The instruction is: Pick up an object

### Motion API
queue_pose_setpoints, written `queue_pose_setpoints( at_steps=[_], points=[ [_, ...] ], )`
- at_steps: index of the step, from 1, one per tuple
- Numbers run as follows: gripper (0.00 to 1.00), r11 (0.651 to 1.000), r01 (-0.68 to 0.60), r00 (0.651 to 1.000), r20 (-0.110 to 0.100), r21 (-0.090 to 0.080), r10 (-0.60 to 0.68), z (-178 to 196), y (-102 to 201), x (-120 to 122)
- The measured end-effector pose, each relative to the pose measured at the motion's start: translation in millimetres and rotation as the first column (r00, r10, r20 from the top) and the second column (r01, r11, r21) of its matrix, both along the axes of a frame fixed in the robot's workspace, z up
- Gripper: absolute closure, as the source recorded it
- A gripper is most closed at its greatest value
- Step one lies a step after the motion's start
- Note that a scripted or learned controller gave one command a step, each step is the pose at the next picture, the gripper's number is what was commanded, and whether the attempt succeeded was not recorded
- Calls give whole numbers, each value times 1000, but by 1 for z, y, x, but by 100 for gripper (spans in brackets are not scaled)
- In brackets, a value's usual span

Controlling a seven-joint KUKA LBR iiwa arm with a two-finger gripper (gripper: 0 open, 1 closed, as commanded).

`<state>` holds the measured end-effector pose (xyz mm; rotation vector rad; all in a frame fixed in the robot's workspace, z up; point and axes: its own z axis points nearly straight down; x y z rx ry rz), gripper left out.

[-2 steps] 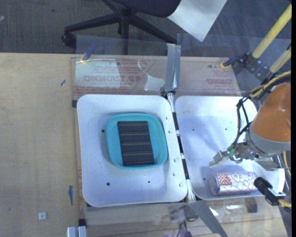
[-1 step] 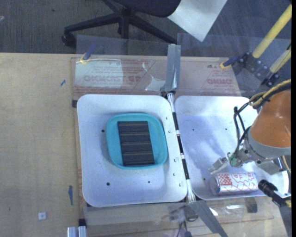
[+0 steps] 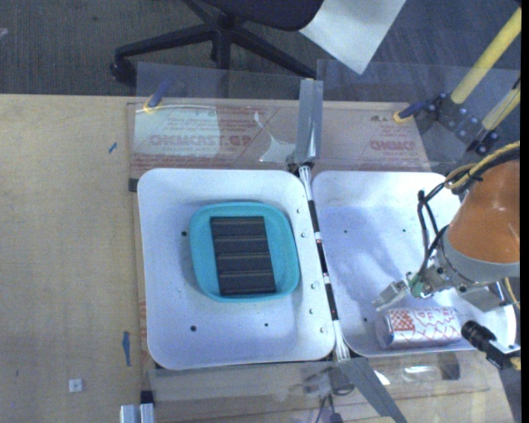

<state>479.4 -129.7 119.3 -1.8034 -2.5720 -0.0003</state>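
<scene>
Camera view puts the pincer low in the right bin, just beside a red-and-white box near the front wall, apparently placed to grasp it; its spread is unreadable. A teal dish sits in the left bin.

Arm cut off by right edge; its orange band and wrist hide the right bin's far right side. Gripper fingers too small to resolve. Red-patterned white box: print illegible. Office chair cropped at top.
</scene>
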Motion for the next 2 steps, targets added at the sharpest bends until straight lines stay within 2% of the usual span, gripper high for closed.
queue_pose_setpoints(
  at_steps=[1,2],
  points=[
    [0,993,120,993,4,0,-120,-31,25,2],
    [100,992,122,992,9,0,-122,-21,25,3]
  ],
)
